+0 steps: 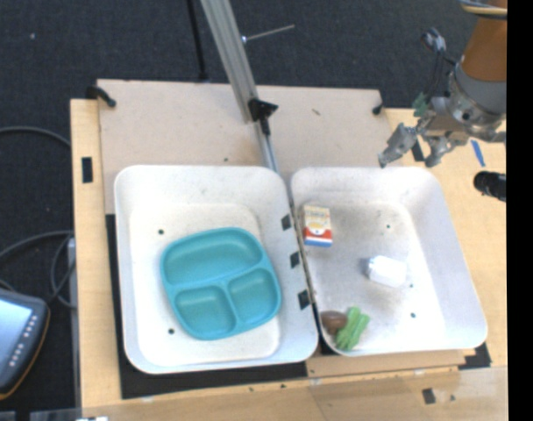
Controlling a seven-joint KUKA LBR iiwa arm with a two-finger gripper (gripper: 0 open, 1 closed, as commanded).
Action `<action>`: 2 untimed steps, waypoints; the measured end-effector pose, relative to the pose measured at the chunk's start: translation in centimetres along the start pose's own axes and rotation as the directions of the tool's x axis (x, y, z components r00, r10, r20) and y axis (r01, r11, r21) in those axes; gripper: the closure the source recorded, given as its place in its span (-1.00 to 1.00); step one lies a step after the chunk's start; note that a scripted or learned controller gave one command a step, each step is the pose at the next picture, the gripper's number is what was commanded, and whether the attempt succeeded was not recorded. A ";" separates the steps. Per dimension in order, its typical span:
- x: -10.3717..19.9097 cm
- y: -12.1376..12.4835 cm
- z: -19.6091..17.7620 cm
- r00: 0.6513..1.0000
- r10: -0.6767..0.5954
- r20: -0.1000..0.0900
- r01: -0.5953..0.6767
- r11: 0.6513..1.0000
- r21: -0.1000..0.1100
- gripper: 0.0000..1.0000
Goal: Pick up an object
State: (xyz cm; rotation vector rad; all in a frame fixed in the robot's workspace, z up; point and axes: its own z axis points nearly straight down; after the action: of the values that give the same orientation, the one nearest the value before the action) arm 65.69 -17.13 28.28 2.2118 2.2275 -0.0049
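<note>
the scene is evenly and fairly brightly lit from overhead, with soft, short shadows. the two white bins (pixel 205 182) are the brightest surfaces, near blown out along their rims, and faint speckling shows on their floors. the teal tray (pixel 220 282) has a mild sheen but no hard glare. the dark floor (pixel 91 24) around the bench reads as grainy near-black. the whole picture is soft and low in resolution; the print on the small carton (pixel 317 225) is illegible, and the gripper (pixel 415 145) looks slightly smeared.
</note>
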 end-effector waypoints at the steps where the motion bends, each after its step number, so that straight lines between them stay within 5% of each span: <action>1: 3.4 -4.8 10.3 1.000 0.008 -0.005 -0.008 1.000 0.009 -1.00; 2: 5.3 -12.1 11.2 1.000 0.010 -0.004 -0.010 1.000 0.005 -1.00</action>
State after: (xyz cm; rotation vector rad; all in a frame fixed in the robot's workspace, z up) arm 53.58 -12.00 17.05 2.2276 2.2207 -0.0059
